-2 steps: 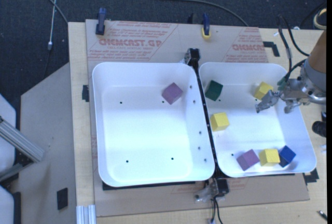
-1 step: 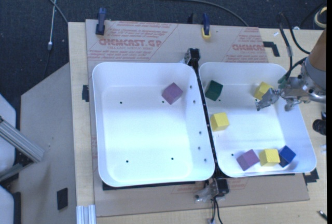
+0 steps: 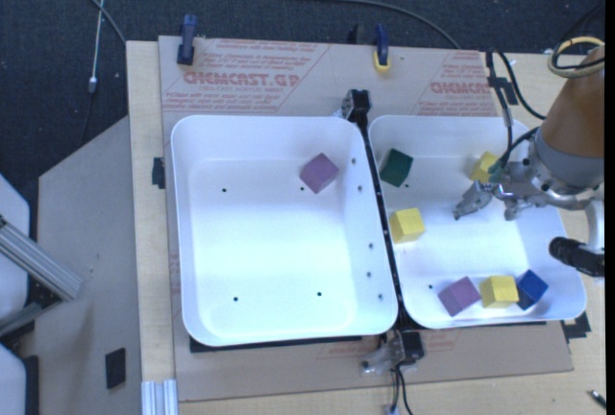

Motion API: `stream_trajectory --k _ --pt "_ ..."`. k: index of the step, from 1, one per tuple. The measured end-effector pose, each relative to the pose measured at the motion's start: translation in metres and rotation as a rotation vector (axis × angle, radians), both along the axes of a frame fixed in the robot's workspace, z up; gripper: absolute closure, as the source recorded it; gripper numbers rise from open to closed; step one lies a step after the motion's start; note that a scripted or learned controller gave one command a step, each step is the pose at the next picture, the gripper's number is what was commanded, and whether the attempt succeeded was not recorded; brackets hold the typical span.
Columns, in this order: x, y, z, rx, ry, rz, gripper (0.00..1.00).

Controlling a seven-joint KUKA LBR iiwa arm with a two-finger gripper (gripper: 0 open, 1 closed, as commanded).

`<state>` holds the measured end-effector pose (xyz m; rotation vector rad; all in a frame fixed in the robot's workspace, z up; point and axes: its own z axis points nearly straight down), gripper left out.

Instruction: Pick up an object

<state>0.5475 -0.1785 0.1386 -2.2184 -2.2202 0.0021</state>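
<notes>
My gripper (image 3: 488, 207) hangs over the upper middle of the right bin (image 3: 437, 131), its two fingers spread open with nothing between them. A yellow cube (image 3: 483, 166) lies just behind the gripper, partly hidden by the wrist. In the same bin, a green cube (image 3: 395, 166) and another yellow cube (image 3: 406, 224) sit near the left wall. A purple cube (image 3: 459, 295), a yellow cube (image 3: 499, 290) and a blue cube (image 3: 530, 288) lie in a row at the front. A lone purple cube (image 3: 319, 172) rests in the left bin (image 3: 192, 211).
The two bins meet at a shared wall (image 3: 377, 221) running front to back. Clamps (image 3: 188, 36) hold the cardboard sheet at the bench's back edge. The arm's orange band (image 3: 579, 110) and cables reach in from the right over the right bin's far corner.
</notes>
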Motion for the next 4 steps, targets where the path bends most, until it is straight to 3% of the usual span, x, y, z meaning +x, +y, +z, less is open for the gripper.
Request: stream_trajectory --k 1,2,4 --pt "-0.001 0.001 -0.052 0.0 0.001 -0.001 0.0" --pt "0.0 0.0 -0.039 -0.002 -0.005 -0.001 1.0" --pt "0.007 0.0 0.05 -0.002 -0.008 0.0 1.0"
